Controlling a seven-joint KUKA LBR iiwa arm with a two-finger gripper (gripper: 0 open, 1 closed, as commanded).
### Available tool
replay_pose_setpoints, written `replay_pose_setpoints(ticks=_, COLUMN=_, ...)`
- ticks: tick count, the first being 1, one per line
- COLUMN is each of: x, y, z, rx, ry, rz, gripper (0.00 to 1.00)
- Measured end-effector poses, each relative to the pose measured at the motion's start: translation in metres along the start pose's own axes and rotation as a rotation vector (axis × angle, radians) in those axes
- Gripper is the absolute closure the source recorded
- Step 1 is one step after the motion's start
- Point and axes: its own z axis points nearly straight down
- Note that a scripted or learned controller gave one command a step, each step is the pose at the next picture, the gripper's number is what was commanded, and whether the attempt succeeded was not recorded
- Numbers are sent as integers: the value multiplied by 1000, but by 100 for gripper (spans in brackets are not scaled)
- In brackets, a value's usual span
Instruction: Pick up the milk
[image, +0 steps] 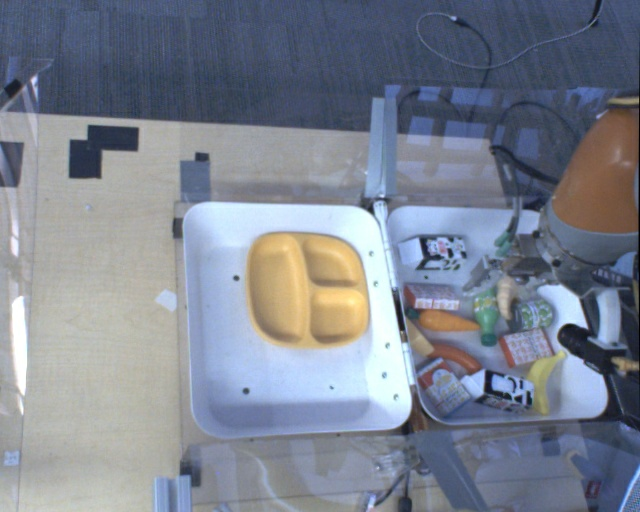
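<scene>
Camera view looks down on a pale wooden tabletop (110, 330) bearing two white bins side by side. Sitting in the left bin (215, 390) is a yellow divided plate (306, 288), with three compartments, lying flat near the bin's middle. The right bin (590, 400) is crowded with toy groceries. The milk (434, 251) — a small carton with black-and-white cow patches — lies on its side in the upper left corner of that bin, apart from the other things. Below it lies a red-and-white box (432, 297), then a carrot (449, 322) and a sausage (456, 356). A green bottle (486, 318) stands near the middle, a banana (543, 378) lies toward the lower right, and a black-and-white carton (507, 389) rests along the front wall.

The arm (600, 190) (grey, with an orange band) reaches in from the right, and its hand (507, 268) hangs over the middle of the right bin, right of the milk and not touching it. Whether it is wide or narrow cannot be told.
</scene>
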Motion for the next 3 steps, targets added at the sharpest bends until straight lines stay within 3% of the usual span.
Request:
replay_pose_setpoints(ticks=1, x=-5, y=35, z=-25, rx=-2, ry=0, rz=-86, gripper=0)
replay_pose_setpoints(ticks=2, x=18, y=86, z=130, rx=-10, ry=0, rz=205, gripper=0)
replay_pose_setpoints(ticks=3, x=20, y=89, z=120, rx=-14, ry=3, rz=200, gripper=100)
